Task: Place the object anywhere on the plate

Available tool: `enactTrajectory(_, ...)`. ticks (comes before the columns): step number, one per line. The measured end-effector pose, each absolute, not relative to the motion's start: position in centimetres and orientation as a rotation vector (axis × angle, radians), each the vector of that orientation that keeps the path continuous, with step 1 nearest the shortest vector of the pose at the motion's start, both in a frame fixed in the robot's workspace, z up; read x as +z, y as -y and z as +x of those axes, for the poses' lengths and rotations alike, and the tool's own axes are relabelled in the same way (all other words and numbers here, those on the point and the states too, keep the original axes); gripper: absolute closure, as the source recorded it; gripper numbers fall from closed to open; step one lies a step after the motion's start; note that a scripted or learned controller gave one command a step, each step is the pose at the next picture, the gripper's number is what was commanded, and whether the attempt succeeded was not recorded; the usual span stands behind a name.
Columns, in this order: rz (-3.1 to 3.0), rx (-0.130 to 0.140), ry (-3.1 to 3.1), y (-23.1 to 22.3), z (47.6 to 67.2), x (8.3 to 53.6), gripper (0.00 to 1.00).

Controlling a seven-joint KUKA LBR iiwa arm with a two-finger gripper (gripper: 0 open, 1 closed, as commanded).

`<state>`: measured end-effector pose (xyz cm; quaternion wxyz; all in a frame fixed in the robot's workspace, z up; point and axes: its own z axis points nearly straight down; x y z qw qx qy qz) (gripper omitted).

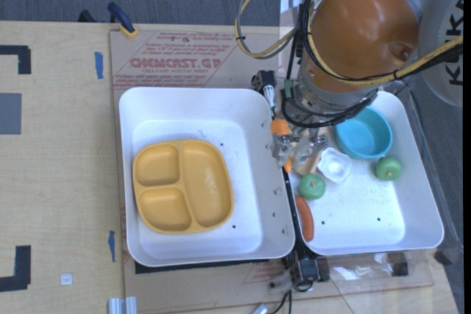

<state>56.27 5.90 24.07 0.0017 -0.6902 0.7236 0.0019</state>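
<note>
A yellow plate [182, 184] with three compartments lies in the left white bin [140, 110]. My gripper [297, 152] hangs low over the left edge of the right bin [412, 217], under the arm's big orange band. A small orange piece [280, 126] shows at the gripper's upper left, and I cannot tell whether it is a loose object. A green round fruit [312, 187] lies just below the gripper. A small white object [335, 167] sits to its right. All three plate compartments are bare.
In the right bin, a blue bowl [363, 134] stands at the back, a second green fruit [388, 169] lies at the right, and an orange-red carrot-like piece [305, 218] rests against the left wall. The arm's cables loop above the bins.
</note>
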Motion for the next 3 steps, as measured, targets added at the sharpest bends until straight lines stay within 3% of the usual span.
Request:
enactTrajectory(1, -2.205, 0.0, -2.223, -14.4, 57.2, 28.1, 1.0)
enactTrajectory(2, -2.41, 0.005, -2.005, -19.9, 57.7, 24.8, 1.0)
enactTrajectory(3, -2.407, 0.001, -2.007, -19.8, 57.8, 25.0, 0.0)
